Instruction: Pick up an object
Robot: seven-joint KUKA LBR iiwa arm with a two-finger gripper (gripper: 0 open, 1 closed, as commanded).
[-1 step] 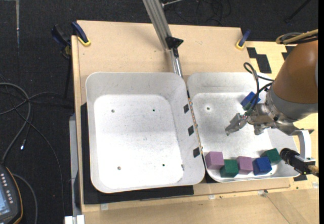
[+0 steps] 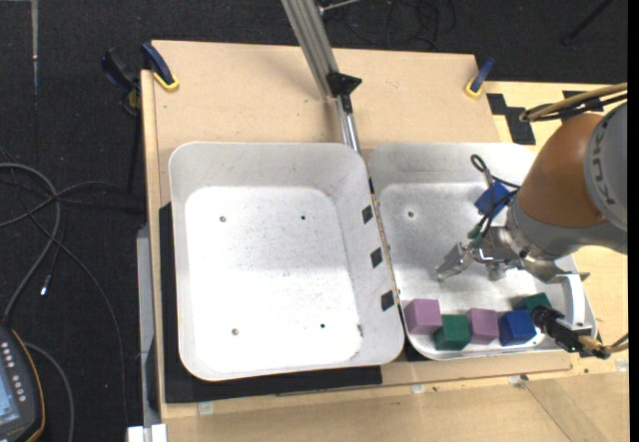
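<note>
**Pick not made yet — claw hovering in right bin, nothing in it**

I'm reaching in from the right with my arm [image 2: 574,181], and my claw [image 2: 454,263] is hanging over the middle of the right bin [image 2: 419,181]. The fingers are standing apart, pointing left, and I'm seeing nothing between them, just bare bin floor underneath. So no grasp so far, as far as I'm judging it.

The candidate objects are all sitting along the near edge of that bin, in a row: purple block [image 2: 424,315] at the left, green block [image 2: 454,331] touching it, pink block [image 2: 484,324] next, then blue block [image 2: 516,327], with a dark green piece [image 2: 536,303] just behind that one. All are resting on the bin floor, none lifted. The purple block is lying nearest my claw, slightly nearer than the fingertips.

The left bin [image 2: 270,250] is holding no blocks. Still to do: move over a block, come down, close, lift.
</note>
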